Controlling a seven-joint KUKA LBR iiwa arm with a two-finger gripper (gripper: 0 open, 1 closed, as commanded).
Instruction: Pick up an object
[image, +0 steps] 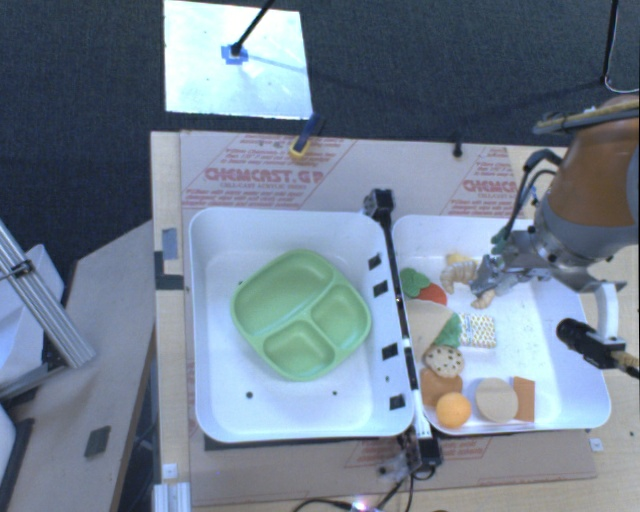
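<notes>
Two white bins side by side on the bench (260, 180). In the left bin (215, 300), a green plate (300, 315) with three compartments, lying tilted a little, near the middle. In the right bin (570, 350), a heap of small food toys toward the left and front: a green-and-red piece (422, 287) by the divider, a beige flat piece (425, 325) under a green leaf-like bit (450, 330), a speckled cookie (443, 360), a patterned cracker (479, 330) just beside the leaf, an orange ball (453, 409) at the front wall, a pale round disc (494, 399) touching an orange block (523, 398). Further back, a yellowish lumpy toy (460, 268) near the rear wall.

Arm (595, 190) reaching in from the right, orange band above the wrist, over the right bin's back half. Hand (490, 280) low among the rear toys, fingertips close to a small tan piece (484, 297) just right of the yellowish toy. Cannot tell whether open or closed, nor whether anything sits between the fingers; metal parts and toys overlap there.
</notes>
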